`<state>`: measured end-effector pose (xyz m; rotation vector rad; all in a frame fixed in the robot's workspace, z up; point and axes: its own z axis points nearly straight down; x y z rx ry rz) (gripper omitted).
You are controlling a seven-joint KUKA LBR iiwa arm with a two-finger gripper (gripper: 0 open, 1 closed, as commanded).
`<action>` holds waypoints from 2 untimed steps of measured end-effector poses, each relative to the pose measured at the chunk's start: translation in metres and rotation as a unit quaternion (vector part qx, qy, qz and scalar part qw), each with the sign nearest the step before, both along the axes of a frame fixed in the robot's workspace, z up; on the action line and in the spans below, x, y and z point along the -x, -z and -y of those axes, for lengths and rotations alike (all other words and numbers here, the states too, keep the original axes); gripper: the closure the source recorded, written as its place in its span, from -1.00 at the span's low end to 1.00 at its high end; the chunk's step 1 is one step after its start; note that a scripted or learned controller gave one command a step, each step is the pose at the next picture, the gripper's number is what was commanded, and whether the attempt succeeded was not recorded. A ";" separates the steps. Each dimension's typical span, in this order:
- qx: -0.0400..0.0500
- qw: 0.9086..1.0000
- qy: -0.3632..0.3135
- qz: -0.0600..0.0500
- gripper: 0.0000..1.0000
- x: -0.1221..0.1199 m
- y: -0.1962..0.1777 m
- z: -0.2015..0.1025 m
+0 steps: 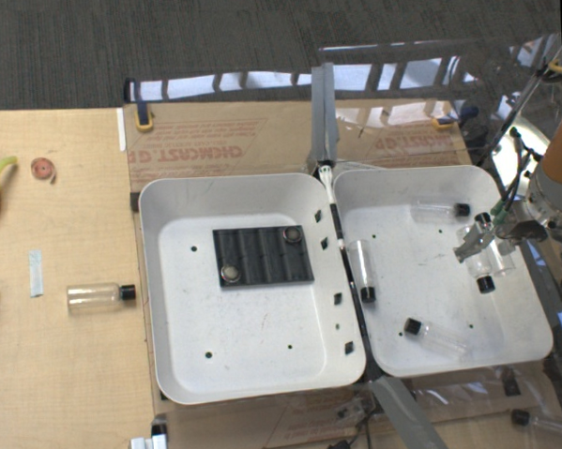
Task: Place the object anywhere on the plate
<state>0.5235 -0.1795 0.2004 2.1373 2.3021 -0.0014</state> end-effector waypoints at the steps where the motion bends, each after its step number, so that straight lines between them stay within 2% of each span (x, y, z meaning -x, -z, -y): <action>1: 0.001 0.999 0.048 0.000 1.00 -0.069 -0.066 0.042; 2: 0.000 0.985 0.172 -0.003 1.00 0.047 0.008 0.008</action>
